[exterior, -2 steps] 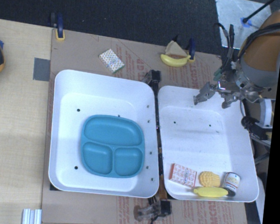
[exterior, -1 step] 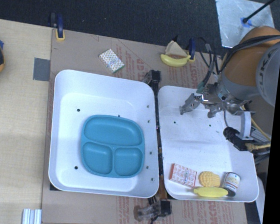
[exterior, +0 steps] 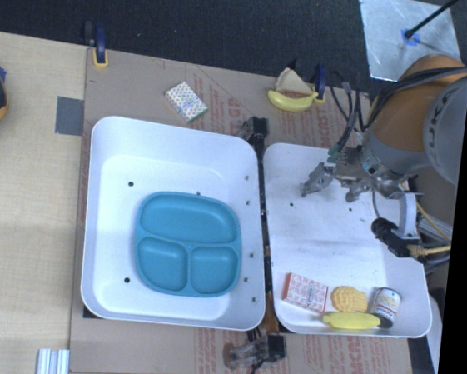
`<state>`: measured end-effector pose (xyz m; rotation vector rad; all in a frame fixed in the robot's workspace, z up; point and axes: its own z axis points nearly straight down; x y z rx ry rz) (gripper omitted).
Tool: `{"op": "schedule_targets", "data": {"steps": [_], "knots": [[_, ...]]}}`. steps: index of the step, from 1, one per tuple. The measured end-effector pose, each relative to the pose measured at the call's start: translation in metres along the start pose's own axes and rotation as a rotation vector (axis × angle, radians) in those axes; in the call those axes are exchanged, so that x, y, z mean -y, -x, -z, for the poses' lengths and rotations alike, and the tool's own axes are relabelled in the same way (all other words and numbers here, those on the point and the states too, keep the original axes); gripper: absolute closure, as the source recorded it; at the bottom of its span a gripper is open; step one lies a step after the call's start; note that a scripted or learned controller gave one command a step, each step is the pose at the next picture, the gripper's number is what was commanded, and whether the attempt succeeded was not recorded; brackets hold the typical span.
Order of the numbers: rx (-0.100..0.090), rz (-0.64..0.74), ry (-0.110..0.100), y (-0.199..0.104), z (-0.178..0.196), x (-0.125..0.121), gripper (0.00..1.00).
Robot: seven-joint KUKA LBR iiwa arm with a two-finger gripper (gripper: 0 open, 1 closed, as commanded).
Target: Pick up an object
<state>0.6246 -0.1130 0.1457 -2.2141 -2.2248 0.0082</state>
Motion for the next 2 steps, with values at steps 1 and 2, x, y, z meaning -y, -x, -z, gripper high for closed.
{"op": "schedule_targets", "data": {"steps": [1, 2], "knots": [[0.0, 0.001, 0.002, -0.015, -0.033, -0.029, 0.0], [-0.002, 0.0, 0.004, -0.05, 0.047, 0.005, 0.0]]}}
